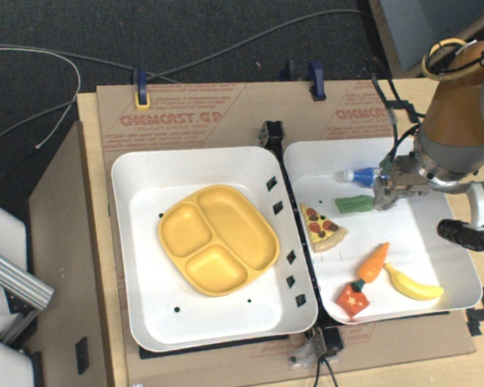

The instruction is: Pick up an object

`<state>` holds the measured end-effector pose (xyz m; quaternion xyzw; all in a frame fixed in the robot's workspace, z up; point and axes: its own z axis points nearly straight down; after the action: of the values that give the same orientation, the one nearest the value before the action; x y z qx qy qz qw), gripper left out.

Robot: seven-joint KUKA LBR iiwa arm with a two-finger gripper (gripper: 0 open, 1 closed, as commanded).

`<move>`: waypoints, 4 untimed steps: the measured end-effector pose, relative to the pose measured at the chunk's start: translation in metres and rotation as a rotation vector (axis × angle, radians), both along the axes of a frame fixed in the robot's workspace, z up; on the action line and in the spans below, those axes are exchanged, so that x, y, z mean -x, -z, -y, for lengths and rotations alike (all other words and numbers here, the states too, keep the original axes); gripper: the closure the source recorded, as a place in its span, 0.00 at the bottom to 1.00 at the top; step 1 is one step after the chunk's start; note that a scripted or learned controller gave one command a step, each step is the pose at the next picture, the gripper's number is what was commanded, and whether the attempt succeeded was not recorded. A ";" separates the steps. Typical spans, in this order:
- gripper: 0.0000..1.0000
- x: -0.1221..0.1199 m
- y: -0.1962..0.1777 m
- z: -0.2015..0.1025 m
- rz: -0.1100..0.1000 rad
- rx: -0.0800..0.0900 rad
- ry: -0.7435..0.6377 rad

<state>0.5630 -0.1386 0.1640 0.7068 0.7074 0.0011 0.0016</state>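
The job is just starting. Nothing is picked up yet, as far as I can see.

There are two white bins on the tabletop (pixel 64 269). The left bin (pixel 137 238) has a yellow plate (pixel 219 239) in it, with three little parts. The right bin (pixel 457 272) has all the toys.

The toys all lie flat on the bin floor. There is a pizza slice (pixel 322 229) near the left wall of the right bin. An orange carrot (pixel 373 262) lies near the middle. A red strawberry (pixel 353 299) sits just below the carrot, touching its green end. A yellow banana (pixel 412 284) is just to the right of the carrot. A green stick (pixel 355 205) lies higher up, and a blue and white bottle (pixel 360 175) lies above that.

The arm comes in from the right. The gripper (pixel 388 192) is low over the top part of the right bin. It sits right at the end of the green stick and next to the bottle. I cannot tell if it is open or closed, because the arm hides it from this side. I see no toy lifted up off the bin.

I think it is going for the green stick or the bottle, since those are closest. What is left is the big part: grab one toy and lift it up out of the bin.
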 end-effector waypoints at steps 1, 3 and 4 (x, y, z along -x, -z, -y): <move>1.00 0.008 -0.058 0.000 0.002 0.000 -0.001; 1.00 -0.004 -0.085 -0.053 -0.001 -0.002 -0.004; 1.00 -0.017 -0.070 -0.105 -0.005 -0.002 -0.002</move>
<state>0.5805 -0.0338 0.2344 0.7060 0.7082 -0.0002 -0.0009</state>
